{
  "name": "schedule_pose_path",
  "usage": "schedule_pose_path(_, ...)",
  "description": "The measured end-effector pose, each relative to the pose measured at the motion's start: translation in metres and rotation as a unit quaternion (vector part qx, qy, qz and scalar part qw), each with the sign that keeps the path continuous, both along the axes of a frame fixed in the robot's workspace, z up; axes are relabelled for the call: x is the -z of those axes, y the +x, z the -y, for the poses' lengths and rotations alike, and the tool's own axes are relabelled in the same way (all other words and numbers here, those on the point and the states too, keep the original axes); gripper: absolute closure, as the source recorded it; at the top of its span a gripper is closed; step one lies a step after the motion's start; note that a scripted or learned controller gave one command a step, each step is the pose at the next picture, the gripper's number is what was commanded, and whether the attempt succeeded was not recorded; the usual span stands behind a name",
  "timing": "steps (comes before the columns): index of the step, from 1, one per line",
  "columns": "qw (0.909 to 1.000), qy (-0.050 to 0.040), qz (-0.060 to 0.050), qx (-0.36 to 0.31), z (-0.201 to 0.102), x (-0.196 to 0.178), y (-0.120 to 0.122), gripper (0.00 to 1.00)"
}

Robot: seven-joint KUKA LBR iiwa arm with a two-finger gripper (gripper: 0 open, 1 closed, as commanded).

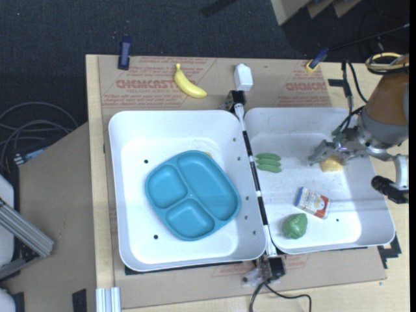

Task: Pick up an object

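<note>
a: banana lies outside on the bench, up by the left bin, so i ignore it. what else, going left to right?

b: blue divided tray fills most of that left bin. past the divider, in the right bin, green pods sit by the near wall, a green lump low down, a small carton beside it.

a: and my gripper?

b: over the upper right of the right bin, low, with a small yellow piece right under it, touching or nearly so. that piece looks like your target.

a: i can make out metal prongs spread out to the left, but whether my fingers are open or closed on anything, i cannot tell. i won't claim i hold it.

b: then centre over the yellow piece, come straight down, and close only when it sits between the fingers. it is small and likely to slip, so lift slowly.

a: anything in my way?

b: the bin's back wall is near, and the cables trail close to your wrist. the carton and pods stand well apart.
</note>
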State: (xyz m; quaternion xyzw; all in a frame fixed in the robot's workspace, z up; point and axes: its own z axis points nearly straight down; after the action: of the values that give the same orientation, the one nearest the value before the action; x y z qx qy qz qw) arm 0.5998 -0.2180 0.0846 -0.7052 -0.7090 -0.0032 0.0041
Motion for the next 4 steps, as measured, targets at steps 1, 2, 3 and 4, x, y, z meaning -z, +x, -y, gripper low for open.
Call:
schedule_pose_path(1,1.0,-0.0007,0.003,-0.001,0.0,-0.014,0.003,1.0)
schedule_pose_path(2,1.0,-0.0021,0.002,0.0,0.001,-0.012,0.001,0.0)
schedule_pose_path(3,1.0,-0.0041,0.003,-0.001,0.002,-0.022,0.001,1.0)
schedule_pose_path(4,1.0,-0.0037,0.002,0.0,0.002,-0.022,0.001,0.0)
